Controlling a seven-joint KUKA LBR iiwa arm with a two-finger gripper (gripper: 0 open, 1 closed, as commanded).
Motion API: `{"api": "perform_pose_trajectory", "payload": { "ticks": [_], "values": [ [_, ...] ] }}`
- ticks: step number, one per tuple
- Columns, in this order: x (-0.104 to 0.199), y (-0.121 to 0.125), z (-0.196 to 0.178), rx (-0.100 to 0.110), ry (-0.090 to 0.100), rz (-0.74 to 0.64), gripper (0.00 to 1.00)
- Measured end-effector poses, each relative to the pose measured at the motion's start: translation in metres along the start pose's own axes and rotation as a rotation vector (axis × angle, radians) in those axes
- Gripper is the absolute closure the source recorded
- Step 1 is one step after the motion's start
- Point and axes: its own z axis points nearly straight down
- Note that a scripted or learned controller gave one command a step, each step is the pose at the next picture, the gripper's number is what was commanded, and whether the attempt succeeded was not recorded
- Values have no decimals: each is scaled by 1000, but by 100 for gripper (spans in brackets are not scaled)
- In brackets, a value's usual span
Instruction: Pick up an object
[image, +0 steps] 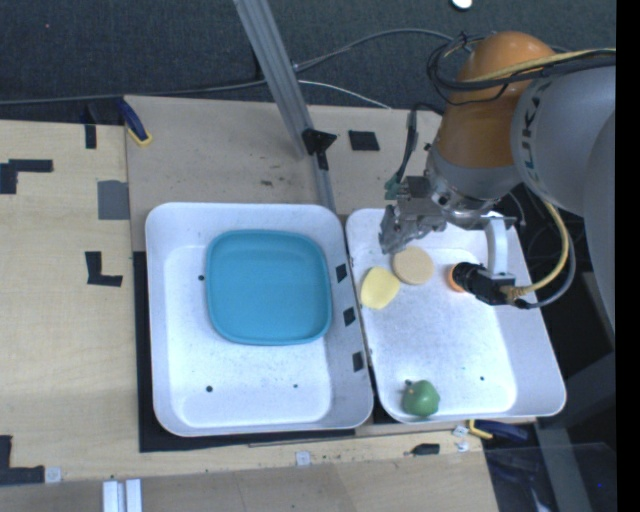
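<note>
We saw two white bins side by side on the bench. The right bin (520, 390) was our landmark. Our gripper (400, 232) hung over its far left corner, and we could not tell how its jaws stood. Just under it, inside that bin, lay a tan disc (413, 267), and a yellow piece (379, 289) touched the disc on its left. A small orange thing (459, 277) sat to the right of the disc, and a green ball (421, 398) rested near the bin's near edge. A blue plate (268, 286) lay in the left bin (175, 330). We thought the disc looked light, smooth and maybe slippery, so we should pinch it across its round sides.
</note>
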Motion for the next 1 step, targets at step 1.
{"api": "perform_pose_trajectory", "payload": {
  "ticks": [1],
  "values": [
    [46, -21, 15, 1, 0, 0, 100]
  ]
}}
